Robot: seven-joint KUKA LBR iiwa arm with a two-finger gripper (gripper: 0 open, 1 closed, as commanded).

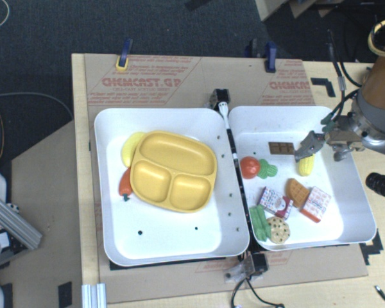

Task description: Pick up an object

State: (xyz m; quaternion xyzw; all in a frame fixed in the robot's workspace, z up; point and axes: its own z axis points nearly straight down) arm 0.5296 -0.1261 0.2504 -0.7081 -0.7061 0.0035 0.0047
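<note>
Corn (305,165) lies in the right bin (359,197), just right of the tomato (249,167). My hand (316,146) hangs above it, fingers spread, holding nothing; I'd descend straight, then close.

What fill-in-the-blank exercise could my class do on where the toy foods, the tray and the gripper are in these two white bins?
1. The yellow three-compartment plastic tray lies in the ____ bin.
2. The small brown chocolate bar lies in the ____ bin.
3. The round red toy tomato has a ____ piece touching its right side.
4. The gripper hangs just above the small ____ toy corn cob.

Missing words: left; right; green; yellow
</note>
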